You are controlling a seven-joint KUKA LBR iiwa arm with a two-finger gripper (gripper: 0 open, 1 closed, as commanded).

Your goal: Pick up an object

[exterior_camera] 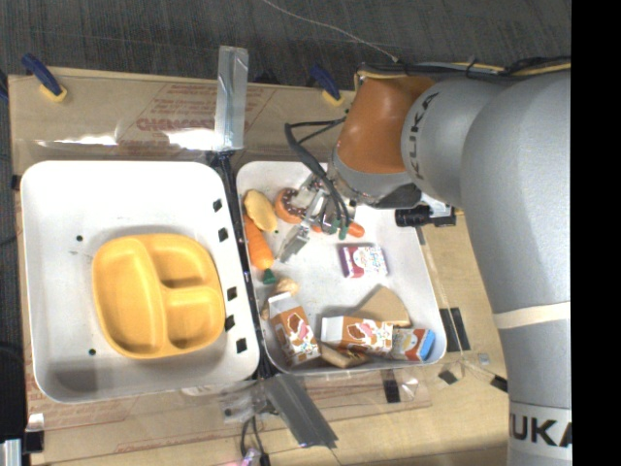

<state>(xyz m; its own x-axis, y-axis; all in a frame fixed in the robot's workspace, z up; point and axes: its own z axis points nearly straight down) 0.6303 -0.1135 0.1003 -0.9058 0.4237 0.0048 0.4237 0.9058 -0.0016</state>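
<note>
My gripper point(303, 223) hangs low over the upper left part of the right bin point(423, 278), under the orange wrist band. Just left of it lie an orange carrot point(260, 247) and a pale yellow banana-like piece point(257, 206). A round orange and white item point(287, 202) sits right beside the gripper's head, partly covered by it. A small pink and white carton point(361, 259) lies to the right of the gripper. I see nothing lifted off the bin floor.
The left bin point(58, 187) holds a yellow divided plate point(155, 291). Along the right bin's front edge lie two brown milk cartons point(294, 332) point(374, 336) and a slice of bread point(388, 305). The arm's grey body covers the bench on the right.
</note>
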